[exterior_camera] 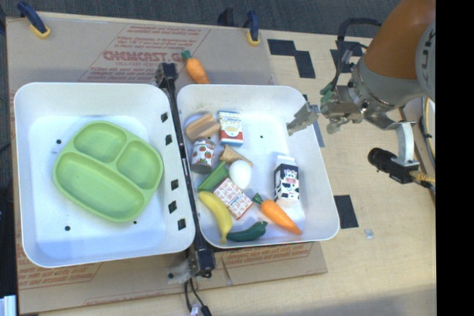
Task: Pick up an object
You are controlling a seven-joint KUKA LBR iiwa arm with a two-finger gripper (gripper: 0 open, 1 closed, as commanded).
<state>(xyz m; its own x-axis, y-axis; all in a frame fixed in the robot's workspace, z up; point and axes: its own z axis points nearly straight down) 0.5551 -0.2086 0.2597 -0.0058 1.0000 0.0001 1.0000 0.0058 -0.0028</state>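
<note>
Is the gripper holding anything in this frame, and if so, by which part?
Nothing is held. The gripper sits at the right bin's upper right rim, with no toy between its fingers; the milk carton lies apart from it.

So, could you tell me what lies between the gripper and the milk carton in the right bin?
In the camera view, bare white bin floor separates the gripper from the milk carton.

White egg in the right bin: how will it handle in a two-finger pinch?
The smooth white egg looks rounded and glossy, so it may slip out of a pinch. Its oval shape suggests it would roll if nudged, though the green cucumber and the patterned small box touching it may hem it in. Probably a light toy.
</note>
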